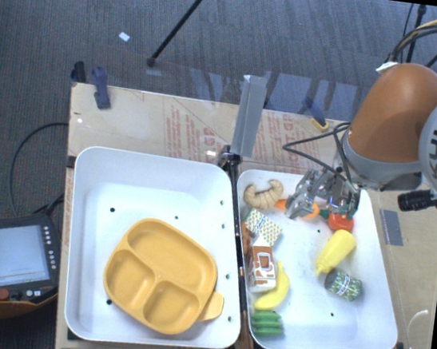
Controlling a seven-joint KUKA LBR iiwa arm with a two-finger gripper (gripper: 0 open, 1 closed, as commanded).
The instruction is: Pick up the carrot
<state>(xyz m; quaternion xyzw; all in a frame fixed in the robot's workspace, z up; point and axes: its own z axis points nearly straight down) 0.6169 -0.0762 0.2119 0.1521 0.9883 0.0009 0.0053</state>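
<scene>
The carrot [342, 222] is an orange piece lying across the far end of the right bin [366, 327]; its thick end pokes out to the right of the gripper and a thin orange tip shows on the left. My gripper [321, 199] hangs directly over the carrot's middle and hides it. Whether it is touching the carrot is unclear from this angle.
Around the carrot lie a croissant [264, 193], a yellow squeeze bottle [335, 251], a green can [342, 285], a banana [274, 292], a green vegetable [267, 323] and two snack packs [262, 252]. The left bin [103, 194] holds a yellow divided plate [160, 274].
</scene>
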